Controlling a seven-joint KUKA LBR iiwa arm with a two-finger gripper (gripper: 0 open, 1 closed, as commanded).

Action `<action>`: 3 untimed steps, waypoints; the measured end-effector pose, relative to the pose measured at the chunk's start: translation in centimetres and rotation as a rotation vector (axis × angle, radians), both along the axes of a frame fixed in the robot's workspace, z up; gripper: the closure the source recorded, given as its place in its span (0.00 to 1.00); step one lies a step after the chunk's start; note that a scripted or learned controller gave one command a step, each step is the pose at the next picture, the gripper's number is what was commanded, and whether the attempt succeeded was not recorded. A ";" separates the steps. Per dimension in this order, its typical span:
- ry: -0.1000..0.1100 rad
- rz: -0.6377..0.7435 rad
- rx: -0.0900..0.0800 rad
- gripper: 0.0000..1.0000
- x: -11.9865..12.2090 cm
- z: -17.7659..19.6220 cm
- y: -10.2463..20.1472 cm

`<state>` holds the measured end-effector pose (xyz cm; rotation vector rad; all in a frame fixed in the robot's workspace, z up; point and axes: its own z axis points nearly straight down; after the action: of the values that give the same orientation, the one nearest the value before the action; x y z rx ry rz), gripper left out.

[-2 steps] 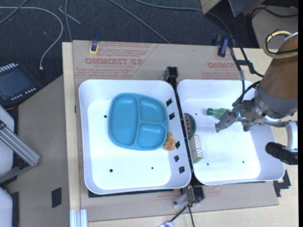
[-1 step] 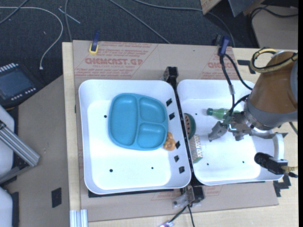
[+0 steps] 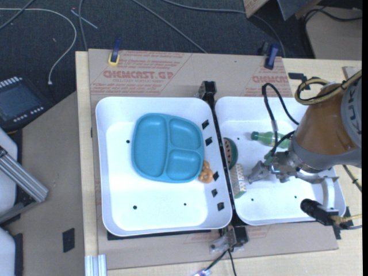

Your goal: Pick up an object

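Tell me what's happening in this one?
The arm has reached into the right bin, its pincer low near the bin's left wall, beside a green bottle and a dark round object. Nothing is visibly held. The left bin holds a blue divided tray with a small orange item at its edge.

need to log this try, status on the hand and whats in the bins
Hand low in right bin, fingers spread, nothing between them. Green bottle lying behind it, untouched. Blue divided plate in left bin, small orange item at its edge.
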<state>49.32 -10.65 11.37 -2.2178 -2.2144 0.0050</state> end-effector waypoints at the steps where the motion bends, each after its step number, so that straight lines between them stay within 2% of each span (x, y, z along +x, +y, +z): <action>1: -0.002 0.001 0.000 0.00 -0.1 -3.0 0.1; 2: -0.007 0.001 -0.001 1.00 0.1 -1.8 0.1; 3: -0.013 0.001 -0.005 1.00 0.1 3.3 -1.0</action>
<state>49.43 -11.62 14.62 -2.2260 -2.2237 -0.0042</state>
